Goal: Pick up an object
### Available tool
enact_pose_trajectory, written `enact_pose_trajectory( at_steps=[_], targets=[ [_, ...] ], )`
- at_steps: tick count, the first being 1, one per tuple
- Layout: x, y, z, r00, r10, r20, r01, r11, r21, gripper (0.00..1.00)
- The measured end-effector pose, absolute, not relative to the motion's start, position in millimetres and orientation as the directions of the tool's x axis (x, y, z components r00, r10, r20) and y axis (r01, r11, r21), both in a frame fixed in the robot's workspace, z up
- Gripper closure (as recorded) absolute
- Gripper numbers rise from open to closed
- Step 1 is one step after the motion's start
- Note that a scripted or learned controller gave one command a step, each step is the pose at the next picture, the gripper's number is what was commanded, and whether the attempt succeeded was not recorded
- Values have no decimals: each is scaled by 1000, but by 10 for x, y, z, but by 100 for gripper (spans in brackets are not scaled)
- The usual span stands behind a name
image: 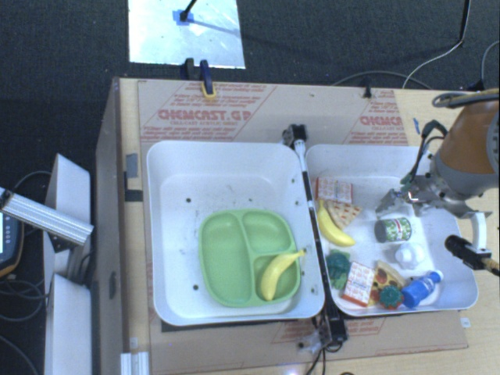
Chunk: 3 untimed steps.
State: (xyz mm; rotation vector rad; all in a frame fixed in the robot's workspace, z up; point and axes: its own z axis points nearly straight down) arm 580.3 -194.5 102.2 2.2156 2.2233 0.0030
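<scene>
Reaching in over the right edge of the bench: grey arm with the orange band (475, 135), bending down toward the right white shallow bin (461, 233), wrist hanging above that bin's far right portion

Hovering at the gripper (406, 200), metal fingers pointing left and down, just beyond the small can with the green label (393, 229); impossible to tell whether parted or closed, and nothing showing between them. Not visibly touching the can, though sitting very near its top edge

Lying in the right bin: a yellow banana (333, 226) along the left wall, next to a red-and-white printed packet (334, 189) near the far left corner and a tan waffle-patterned piece (346, 212) just beside it. Resting toward the near edge: a dark green broccoli-like piece (338, 267), a red-and-white flat carton (358, 283), a small pizza-slice toy (388, 275), a red-and-green round piece (388, 296), and a blue bottle with a white cap (422, 289) by the near right corner. Sitting between can and bottle: a small white object (409, 253), too pale to identify

Lying in the left white shallow bin (180, 178): a light green divided plastic plate (234, 252) toward the near right corner, carrying a second yellow banana (277, 270) in its near right compartment, tip crossing the plate's rim toward the divider between the bins
</scene>
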Motion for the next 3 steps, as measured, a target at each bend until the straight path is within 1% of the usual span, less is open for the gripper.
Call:
enact_pose_trajectory(
  at_steps=[1,2,3],
  targets=[
    [5404,-1544,894,-2,1000,-3,1000,2,8,0],
    [5415,-1549,1004,-3,1000,-3,1000,3,11,100],
    [5321,-1117,1597,-4,1000,0,1000,4,3,100]
  ],
)
